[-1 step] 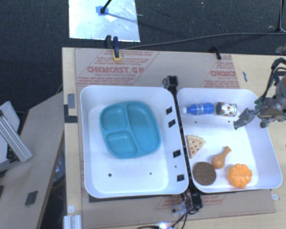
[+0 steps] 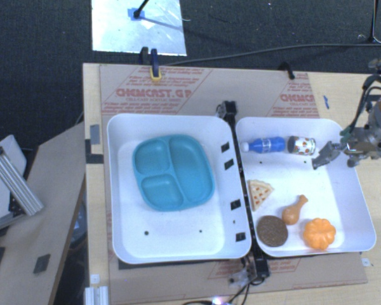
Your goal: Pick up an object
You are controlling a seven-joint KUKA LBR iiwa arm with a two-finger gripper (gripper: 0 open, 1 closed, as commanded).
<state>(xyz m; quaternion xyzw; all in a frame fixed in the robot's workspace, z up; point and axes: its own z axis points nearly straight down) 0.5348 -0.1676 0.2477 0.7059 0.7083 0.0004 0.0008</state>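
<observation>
Camera view: two white bins side by side on a tabletop (image 2: 197, 84) covered with printed cardboard. Left bin (image 2: 124, 189) holds a blue divided tray (image 2: 173, 172), lying flat near the bin's middle. Right bin (image 2: 359, 202) holds the loose objects: a blue bottle (image 2: 264, 145) on its side along the far wall, cap pointing left; a small can (image 2: 301, 145) with red and white label just right of the bottle, also on its side, close to touching it. Pizza slice (image 2: 260, 193) at the left wall, mid-bin. Brown round cookie (image 2: 272, 230) at the near left, drumstick (image 2: 294, 210) just right of and a bit farther than the cookie, orange pumpkin (image 2: 319, 233) near the near right corner, apart from the drumstick. Arm comes in from the right; gripper (image 2: 330, 153) sits over the far right part of the right bin, just right of the can, tip tilted left and down. Jaws: cannot tell whether spread or pressed together, too small and dark. Nothing visibly between them. A clamp (image 2: 153, 64) sits at the far edge of the tabletop.
</observation>
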